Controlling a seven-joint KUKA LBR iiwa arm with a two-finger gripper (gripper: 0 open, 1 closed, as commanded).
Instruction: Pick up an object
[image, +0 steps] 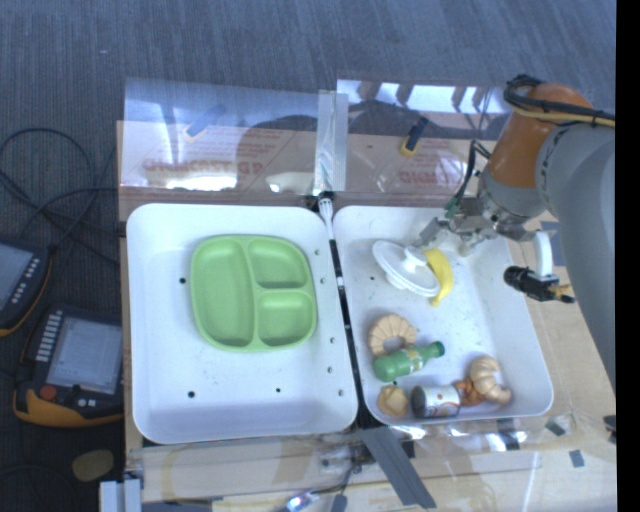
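- Left bin (150, 330): holds a green divided tray (252, 291), lying flat.
- Right bin (500, 320): pickable clutter, clustered centre and front.
- Gripper (452, 228): low near the back wall, beside the banana (440, 274) and white lid (402, 268); grip state cannot be told; nothing seen held.
- Green bottle (407, 360), pastries (390, 333), can (436, 401): resting untouched.

A robotics lab — KUKA arm (570, 180); white bins (140, 330); loose cables (40, 190).
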